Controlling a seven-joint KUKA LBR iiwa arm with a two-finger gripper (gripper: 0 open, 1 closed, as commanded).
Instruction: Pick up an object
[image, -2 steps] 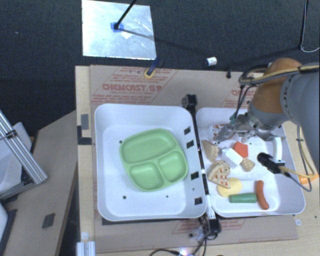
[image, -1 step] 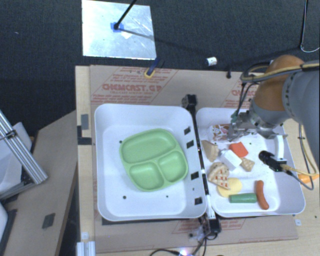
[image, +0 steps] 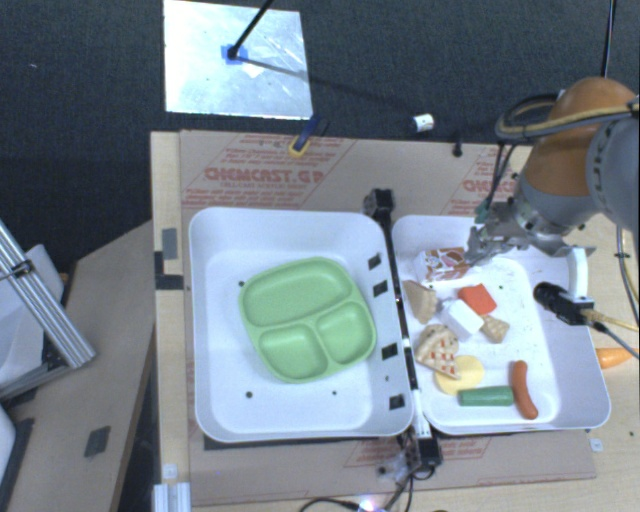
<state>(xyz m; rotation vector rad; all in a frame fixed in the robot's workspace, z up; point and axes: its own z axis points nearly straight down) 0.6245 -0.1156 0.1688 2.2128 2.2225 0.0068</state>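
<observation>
1. The arm (image: 575, 175) comes in from the right, and its upper part is cut off by the edge of the view. Its orange band sits above the grey wrist.
2. The tool (image: 478, 240) hangs over the far left corner of the right bin (image: 565, 365). Its tip is small and dark against the bin, and I cannot tell whether it is spread or pressed together.
3. Just beside the tool tip, on its left, lies a red-and-white piece (image: 443, 264). Its print is too fine to read. Whether the tool touches it cannot be made out.
4. Nearer the camera in the same bin lie a tan wedge (image: 420, 299), an orange-red block (image: 478, 298), a white block (image: 462, 319) and a small tan piece (image: 494, 329). The two blocks touch.
5. Below them, a pizza-like slice (image: 437, 346) partly overlaps a yellow disc (image: 464, 375), hiding the disc's upper left edge.
6. A green stick (image: 487, 396) lies just beside the disc, and a red sausage (image: 523, 389) stands at an angle by the stick's right end.
7. The left bin (image: 220, 300) holds a green divided plate (image: 300, 318) with three compartments.
8. An orange thing (image: 613, 356) lies on the table (image: 110, 290) just outside the right bin's right rim. Its shape is hard to make out.
9. A metal frame (image: 30, 300) at the left is cut off by the edge of the view.
</observation>
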